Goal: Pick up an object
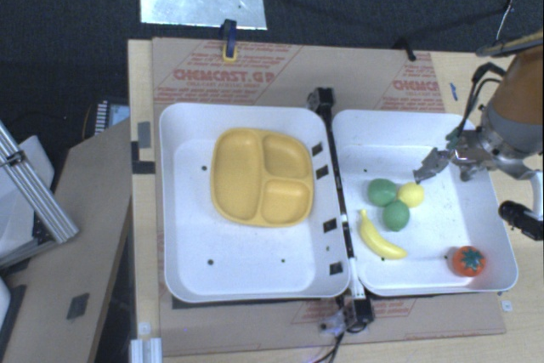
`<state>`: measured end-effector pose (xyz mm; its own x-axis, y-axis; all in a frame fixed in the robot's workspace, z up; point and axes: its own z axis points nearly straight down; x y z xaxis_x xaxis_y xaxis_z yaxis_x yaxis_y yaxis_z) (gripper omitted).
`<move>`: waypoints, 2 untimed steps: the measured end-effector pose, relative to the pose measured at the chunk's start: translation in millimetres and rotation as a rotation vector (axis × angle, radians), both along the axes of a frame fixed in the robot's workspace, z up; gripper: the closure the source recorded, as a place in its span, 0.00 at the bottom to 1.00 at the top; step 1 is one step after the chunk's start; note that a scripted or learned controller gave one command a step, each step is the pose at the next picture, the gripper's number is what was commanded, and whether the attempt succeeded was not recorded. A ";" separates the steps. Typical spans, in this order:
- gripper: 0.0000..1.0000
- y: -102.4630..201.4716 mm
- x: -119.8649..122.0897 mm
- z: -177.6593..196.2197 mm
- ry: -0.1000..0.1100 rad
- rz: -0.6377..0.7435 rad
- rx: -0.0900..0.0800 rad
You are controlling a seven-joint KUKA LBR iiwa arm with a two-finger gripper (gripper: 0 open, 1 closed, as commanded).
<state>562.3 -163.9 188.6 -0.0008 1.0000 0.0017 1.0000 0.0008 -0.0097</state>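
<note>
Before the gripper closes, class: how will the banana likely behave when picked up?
The banana looks like smooth moulded plastic, so probably stiff, light and a bit slippery. Its curve lies flat on the bin floor, so it would more likely spin than roll.

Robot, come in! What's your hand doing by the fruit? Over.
End effector over right bin, nothing visibly held. Yellow lemon just below its tip. Two green fruits crowd the lemon. Banana, tomato apart.

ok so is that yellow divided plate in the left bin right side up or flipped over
Right side up. The yellow plate shows its three sunken compartments and raised dividers facing the camera, lying flat on the left bin.
</note>
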 end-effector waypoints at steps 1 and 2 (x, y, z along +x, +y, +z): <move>0.00 0.2 2.8 5.6 -0.011 0.002 -0.002; 0.00 -5.6 10.2 -43.3 -0.007 0.000 -0.001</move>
<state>572.5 -169.5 145.3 -0.0009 1.0000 0.0004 1.0000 0.0009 -0.0026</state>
